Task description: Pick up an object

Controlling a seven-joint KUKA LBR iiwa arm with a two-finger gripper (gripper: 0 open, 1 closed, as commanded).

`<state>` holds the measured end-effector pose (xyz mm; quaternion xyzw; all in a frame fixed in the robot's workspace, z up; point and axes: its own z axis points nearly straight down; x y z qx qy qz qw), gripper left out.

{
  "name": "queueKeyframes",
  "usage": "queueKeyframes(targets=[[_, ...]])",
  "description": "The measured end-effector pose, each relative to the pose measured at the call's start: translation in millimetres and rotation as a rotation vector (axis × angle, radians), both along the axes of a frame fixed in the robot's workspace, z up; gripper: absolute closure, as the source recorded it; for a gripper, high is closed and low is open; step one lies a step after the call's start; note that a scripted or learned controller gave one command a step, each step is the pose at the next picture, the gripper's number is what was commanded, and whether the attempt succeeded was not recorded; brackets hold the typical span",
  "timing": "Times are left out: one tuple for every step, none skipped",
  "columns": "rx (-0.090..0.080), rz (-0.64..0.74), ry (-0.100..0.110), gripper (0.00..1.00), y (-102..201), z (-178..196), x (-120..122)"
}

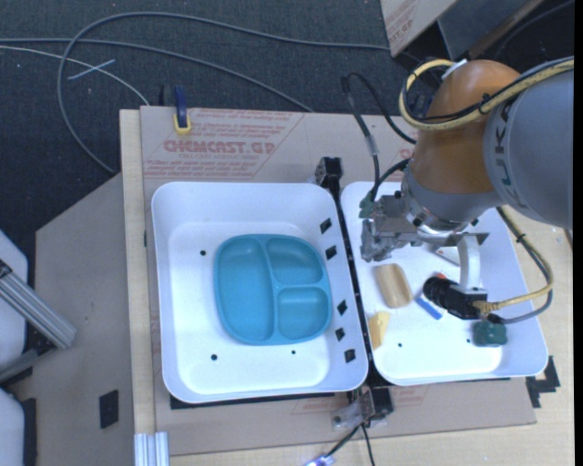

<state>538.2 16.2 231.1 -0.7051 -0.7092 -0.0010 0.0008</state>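
Tan block [393,284] seemingly just below gripper [381,248]

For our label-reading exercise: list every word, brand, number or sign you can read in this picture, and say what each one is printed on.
"CHEMCAST GP": large red print on the brown board under the bins, behind the left bin.
Smaller red lines above and below it on the same board: too blurred to read.
Red print on the cardboard box at the top edge: too small to read.
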Motion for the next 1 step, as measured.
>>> queueKeyframes(targets=[[0.000,0.001,-0.001,1.00,59.4,-5.3,24.4]])
